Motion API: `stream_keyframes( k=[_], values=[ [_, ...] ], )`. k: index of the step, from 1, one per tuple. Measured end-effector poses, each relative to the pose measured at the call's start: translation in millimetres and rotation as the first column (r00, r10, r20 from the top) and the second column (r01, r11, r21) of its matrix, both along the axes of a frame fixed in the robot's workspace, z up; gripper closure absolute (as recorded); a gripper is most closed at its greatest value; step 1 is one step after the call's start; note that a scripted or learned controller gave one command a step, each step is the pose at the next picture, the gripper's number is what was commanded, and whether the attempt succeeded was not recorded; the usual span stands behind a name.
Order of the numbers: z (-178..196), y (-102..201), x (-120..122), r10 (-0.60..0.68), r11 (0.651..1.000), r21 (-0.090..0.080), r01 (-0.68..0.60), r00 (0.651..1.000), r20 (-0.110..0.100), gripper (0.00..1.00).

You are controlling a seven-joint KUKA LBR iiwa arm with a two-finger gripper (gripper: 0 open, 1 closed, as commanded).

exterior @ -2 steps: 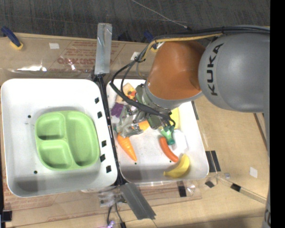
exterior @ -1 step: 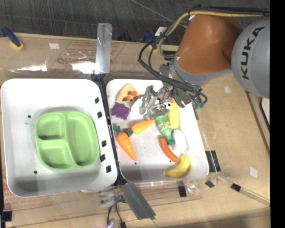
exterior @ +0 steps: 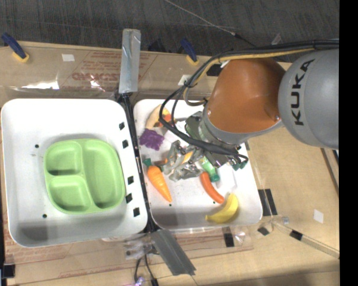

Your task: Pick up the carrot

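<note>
- Nearest cam: KUKA arm's orange band (exterior: 244, 97) + grey link (exterior: 310, 97), big in frame since the arm reaches in from the right, over the right bin (exterior: 250, 186), and hides much of it.
- Gripper (exterior: 182, 162) hangs low under the wrist, metal fingers pointing down-left into the clutter at bin centre. Can't tell if clenched or released; nothing seen between its fingers.
- Carrot (exterior: 159, 182): lies flat on the bin floor near the left wall, green top up-left, tip pointing down-right. Just beside the gripper, to its lower left; touching or not, can't say.
- Second orange piece w/ green top (exterior: 211, 186) lies right of the gripper, prob. another carrot or a pepper. Lookalike, so risk of a wrong pick.
- Banana (exterior: 225, 210) sits in the front-right corner, clear of the work.
- Purple item (exterior: 151, 139), maybe grapes, behind the carrot; yellow piece (exterior: 155, 117) at the back wall.
- Left bin (exterior: 18, 130) holds a green divided plate (exterior: 83, 174), well apart, not involved.
- Judgement: descent/approach phase, pick not yet made; gripper likely needs a small shift left to centre on the carrot.
</note>
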State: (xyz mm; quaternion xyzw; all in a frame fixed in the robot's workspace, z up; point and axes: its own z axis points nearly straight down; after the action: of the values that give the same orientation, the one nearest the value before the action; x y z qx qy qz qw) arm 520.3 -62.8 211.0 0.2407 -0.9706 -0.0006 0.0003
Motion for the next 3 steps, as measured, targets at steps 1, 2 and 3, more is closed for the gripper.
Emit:
stream_keyframes(
  k=[1, 2, 3],
  values=[
    [30.4, 81.6, -18.9, 0.120, 0.993, 0.000, -0.120, 0.993, 0.005, 1.00],
    [44.4, 22.6, -10.0, 0.395, 0.919, -0.002, -0.395, 0.919, 0.002, 1.00],
    [54.6, 24.1, -8.9, 0.399, 0.917, -0.002, -0.399, 0.917, 0.005, 1.00]
  ],
)
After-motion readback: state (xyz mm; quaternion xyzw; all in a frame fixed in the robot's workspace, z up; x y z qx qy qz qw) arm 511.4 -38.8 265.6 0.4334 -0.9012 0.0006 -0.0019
